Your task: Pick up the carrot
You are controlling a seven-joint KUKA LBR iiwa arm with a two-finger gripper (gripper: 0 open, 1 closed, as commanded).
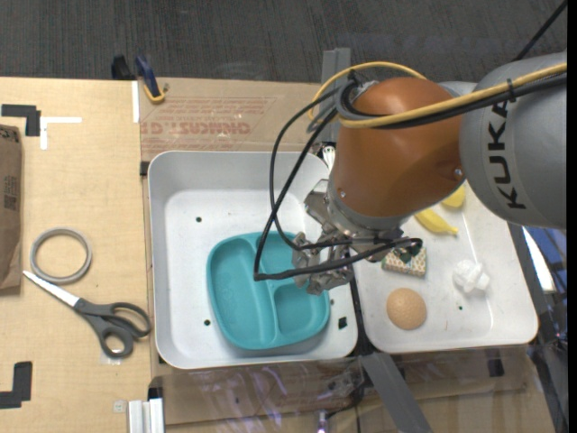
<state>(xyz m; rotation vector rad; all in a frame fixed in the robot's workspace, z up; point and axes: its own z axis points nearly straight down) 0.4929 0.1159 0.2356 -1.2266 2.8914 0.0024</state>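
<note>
While the pincer [323,264] hangs over the teal tray [261,300], can't tell its state; no carrot spotted, so the pick looks undone.

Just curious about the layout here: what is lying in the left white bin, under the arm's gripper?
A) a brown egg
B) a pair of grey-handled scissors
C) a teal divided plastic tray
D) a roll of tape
C: the teal divided plastic tray lies in the left white bin, while the brown egg sits in the right bin.
</note>
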